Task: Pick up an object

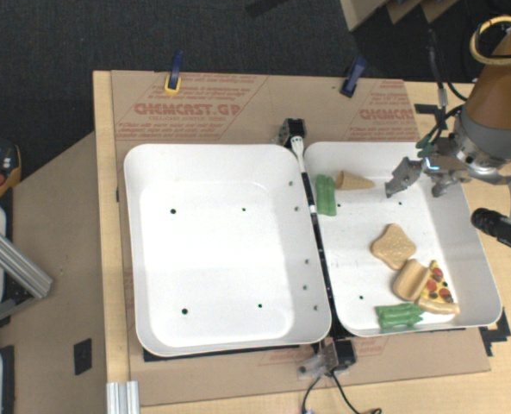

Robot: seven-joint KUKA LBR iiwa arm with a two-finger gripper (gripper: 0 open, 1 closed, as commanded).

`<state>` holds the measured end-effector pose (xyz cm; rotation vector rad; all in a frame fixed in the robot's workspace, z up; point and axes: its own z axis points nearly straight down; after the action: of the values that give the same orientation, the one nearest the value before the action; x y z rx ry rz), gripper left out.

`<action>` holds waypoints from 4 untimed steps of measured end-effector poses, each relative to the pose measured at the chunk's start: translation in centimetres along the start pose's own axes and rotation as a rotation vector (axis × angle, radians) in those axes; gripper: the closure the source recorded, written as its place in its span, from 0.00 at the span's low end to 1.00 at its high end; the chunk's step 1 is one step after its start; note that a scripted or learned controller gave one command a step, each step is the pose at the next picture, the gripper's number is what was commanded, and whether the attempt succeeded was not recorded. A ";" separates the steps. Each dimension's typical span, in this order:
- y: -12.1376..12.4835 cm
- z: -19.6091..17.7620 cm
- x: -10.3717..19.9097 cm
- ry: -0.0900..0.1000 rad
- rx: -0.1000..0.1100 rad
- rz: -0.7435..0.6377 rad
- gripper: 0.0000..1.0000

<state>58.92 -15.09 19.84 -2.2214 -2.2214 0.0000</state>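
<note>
Two white bins side by side on a brown cardboard sheet [238, 102], held down at the far edge with two blue clamps [175, 74]. Left bin [212, 257] on the left half, right bin [356, 253] carrying all the loose pieces.

Six toy food items in the right bin. Flat green strip [326, 195] lying along the left wall, near the far end. Small tan wedge [354, 180] just beside it, pointing right, the piece closest to the gripper [420, 180]. Tan toast slice [393, 245] near the middle, flat on the floor. Pale bread roll [408, 279] just nearer, touching a pizza slice [437, 290] with red dots. Green leafy piece [399, 316] against the near rim.

Gripper above the far right part of the right bin, dark fingers [401, 179] spread apart, over bare white floor, right of the wedge and apart from it. Grey wrist and orange band behind.
</note>
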 end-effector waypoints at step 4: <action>0.4 -32.2 2.9 -0.001 -0.002 -0.001 0.00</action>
<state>59.31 -12.21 52.05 -2.2224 -2.2237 -0.0007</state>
